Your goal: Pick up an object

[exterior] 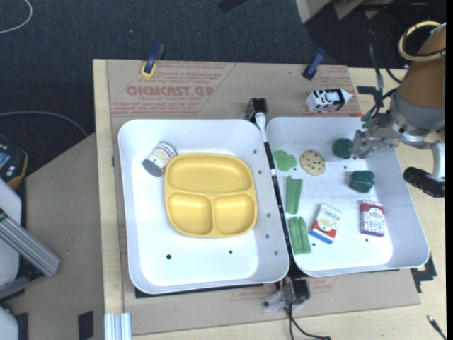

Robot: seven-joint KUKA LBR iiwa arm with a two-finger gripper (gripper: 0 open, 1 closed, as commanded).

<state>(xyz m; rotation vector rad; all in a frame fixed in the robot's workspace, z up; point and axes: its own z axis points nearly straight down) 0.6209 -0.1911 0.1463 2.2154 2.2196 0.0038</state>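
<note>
- Arm (423, 83) comes in from the right, orange band above the wrist, and hangs over the far right corner of the right bin (417, 225).
- Gripper (362, 144) sits low over that bin; can't tell if the jaws are spread or pressed together, too small and blurred.
- Dark green lump (342, 147) lies just beside the gripper tip, on its left; touching or not, can't tell.
- Second dark green piece (362, 180) lies a bit nearer, just below the gripper, apart from it.
- Cookie (311, 163) is near the bin's far left, next to a light green leafy bit (284, 161).
- Two green sticks: one (293, 193) along the left wall, another (299, 234) nearer.
- Small carton (325, 224) mid-bin, tilted; red box (372, 217) to its right, well apart from the gripper.
- Left bin (134, 211) holds a yellow tray (209, 193) with three compartments, and a small can (159, 158) on its side touching the tray's far left corner.
- Black-and-white toy (329, 100) sits on the bench beyond the right bin.
</note>
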